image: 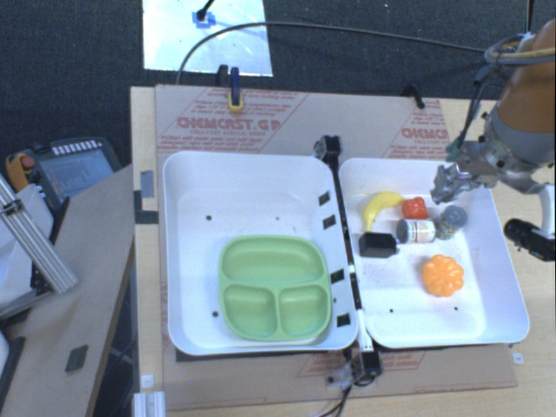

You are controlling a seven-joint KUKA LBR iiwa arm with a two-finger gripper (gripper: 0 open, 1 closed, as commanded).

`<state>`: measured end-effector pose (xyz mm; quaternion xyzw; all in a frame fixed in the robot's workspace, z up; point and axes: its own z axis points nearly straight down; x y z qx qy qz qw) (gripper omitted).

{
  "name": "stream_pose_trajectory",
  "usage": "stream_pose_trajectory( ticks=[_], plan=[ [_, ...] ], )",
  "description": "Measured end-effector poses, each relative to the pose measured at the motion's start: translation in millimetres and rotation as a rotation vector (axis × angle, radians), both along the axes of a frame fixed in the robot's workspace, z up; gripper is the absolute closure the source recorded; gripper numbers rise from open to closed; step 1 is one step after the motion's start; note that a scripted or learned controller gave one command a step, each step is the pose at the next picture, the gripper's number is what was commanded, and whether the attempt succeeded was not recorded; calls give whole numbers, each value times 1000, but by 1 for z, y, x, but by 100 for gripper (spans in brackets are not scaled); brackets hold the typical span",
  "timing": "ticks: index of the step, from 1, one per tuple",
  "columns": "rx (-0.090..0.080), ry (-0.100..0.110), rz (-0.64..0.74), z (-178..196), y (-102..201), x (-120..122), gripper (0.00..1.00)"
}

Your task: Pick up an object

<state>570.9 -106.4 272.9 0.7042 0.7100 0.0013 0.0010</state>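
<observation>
Tool (449, 186) above right bin (486, 324), near banana (382, 207), orange pumpkin (443, 275)

Dark carpet floor (69, 50), shiny metal sheet (204, 23), tan side table (78, 259)

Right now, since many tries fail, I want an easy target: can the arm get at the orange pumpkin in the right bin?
Probably yes. The orange pumpkin lies apart from the small jar, the black block and the bin's walls, with bare floor around it, and the gripper hangs over the same bin.
</observation>
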Motion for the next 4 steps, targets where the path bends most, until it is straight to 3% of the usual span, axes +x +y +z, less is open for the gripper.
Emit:
stream_pose_trajectory(
  ticks=[1, 4],
  plan=[
    [0, 0, 1, -11, 58, 21, 100],
    [2, 2, 1, -57, 216, 51, 100]
  ],
)
